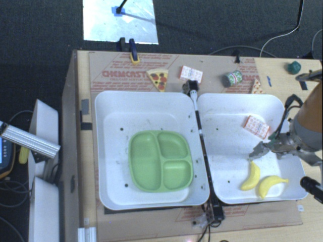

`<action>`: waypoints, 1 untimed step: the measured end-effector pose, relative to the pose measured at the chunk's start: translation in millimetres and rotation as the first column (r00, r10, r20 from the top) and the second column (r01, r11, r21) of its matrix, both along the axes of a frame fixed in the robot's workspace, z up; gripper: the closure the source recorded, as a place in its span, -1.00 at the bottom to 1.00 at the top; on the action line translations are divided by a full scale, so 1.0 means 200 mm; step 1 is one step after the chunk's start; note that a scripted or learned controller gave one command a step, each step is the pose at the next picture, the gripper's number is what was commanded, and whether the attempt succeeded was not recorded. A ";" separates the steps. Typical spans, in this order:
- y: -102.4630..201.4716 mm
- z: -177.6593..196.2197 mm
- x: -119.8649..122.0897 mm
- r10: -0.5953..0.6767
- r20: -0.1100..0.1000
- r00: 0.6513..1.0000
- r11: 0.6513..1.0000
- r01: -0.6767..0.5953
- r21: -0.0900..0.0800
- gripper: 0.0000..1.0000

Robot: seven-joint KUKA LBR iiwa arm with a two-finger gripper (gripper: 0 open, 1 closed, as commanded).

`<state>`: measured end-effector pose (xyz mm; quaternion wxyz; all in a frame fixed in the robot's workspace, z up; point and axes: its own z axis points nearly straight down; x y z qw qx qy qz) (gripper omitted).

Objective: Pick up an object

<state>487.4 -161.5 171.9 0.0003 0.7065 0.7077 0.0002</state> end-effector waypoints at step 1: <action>0.01 -0.23 0.00 0.000 0.000 1.000 1.000 0.000 0.000 -1.00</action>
